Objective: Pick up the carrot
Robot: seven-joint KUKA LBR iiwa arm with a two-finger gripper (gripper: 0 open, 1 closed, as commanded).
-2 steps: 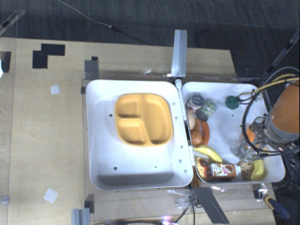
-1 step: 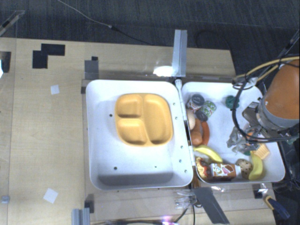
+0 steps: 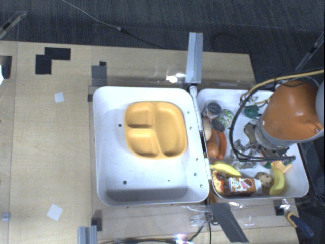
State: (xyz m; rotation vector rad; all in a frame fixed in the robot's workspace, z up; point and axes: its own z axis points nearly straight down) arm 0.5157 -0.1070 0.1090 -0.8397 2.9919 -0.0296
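One carrot (image 3: 217,144) in right bin (image 3: 302,186), arm (image 3: 292,113) overhead.

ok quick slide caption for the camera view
KUKA arm lowered into the right bin among toy food, carrot lying apart to its left, yellow divided tray in the left bin.

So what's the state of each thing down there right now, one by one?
Yellow tray: flat in the left bin, three compartments bare.
Carrot: lying in the right bin near its left wall, not gripped.
Banana: lying flat beside the carrot.
Bottle: on its side at the bin's front.
Arm: reaching in over the right bin.
Tool: low over the bin; its fingers too cluttered to judge.
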